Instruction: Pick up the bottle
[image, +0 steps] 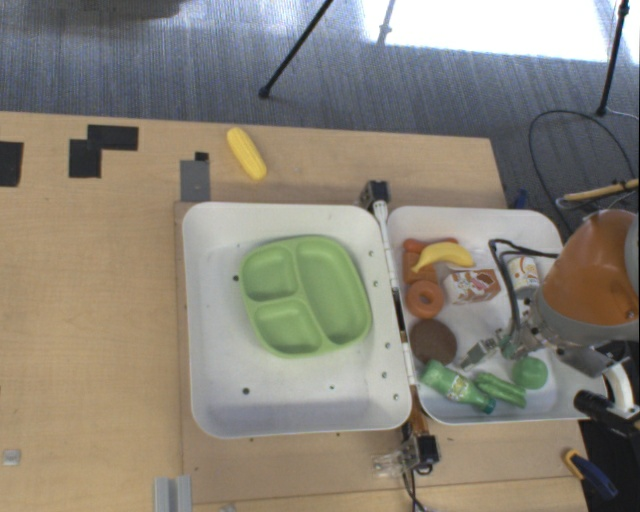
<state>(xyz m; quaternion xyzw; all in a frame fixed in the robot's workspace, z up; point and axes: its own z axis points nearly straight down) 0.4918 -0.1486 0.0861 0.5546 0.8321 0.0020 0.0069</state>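
Observation:
A green bottle lies on its side near the front edge of the right bin, its neck pointing right. My gripper hangs low over that bin, just above and to the right of the bottle, and nothing shows in its grasp. The grey arm with its orange band reaches in from the right and covers the bin's right part.
Around the bottle lie a green pod-shaped toy, a green ball, a brown disc, an orange ring, a banana and a small packet. A green divided plate sits in the left bin. A yellow corn toy lies on the bench.

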